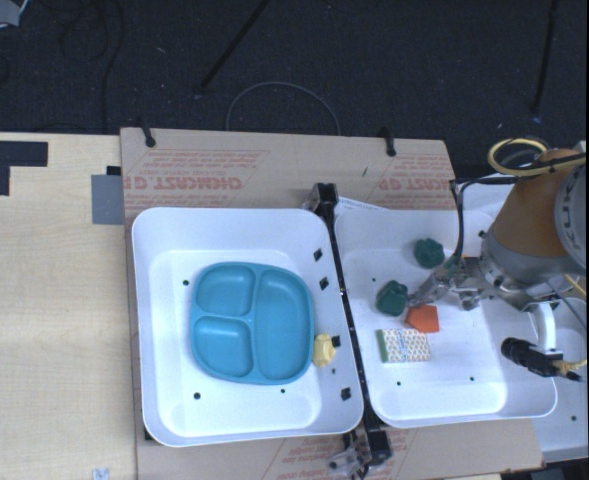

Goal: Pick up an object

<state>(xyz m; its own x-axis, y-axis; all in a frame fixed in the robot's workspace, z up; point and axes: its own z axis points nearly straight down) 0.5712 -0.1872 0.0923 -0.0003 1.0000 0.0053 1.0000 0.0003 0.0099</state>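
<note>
Patterned pad [405, 345] – orange block [423, 319] behind | gripper [426, 290] beside green lump [392, 296]

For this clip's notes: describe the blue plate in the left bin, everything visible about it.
The blue plate is a rounded-rectangle tray, light blue and plastic-looking, moulded into three compartments: two smaller ones on its left half, one long one on its right. It lies flat, right side up, on the floor of the left bin, roughly centred. A small pale yellow object sits against its lower right edge; actual contact is hard to judge.
</note>
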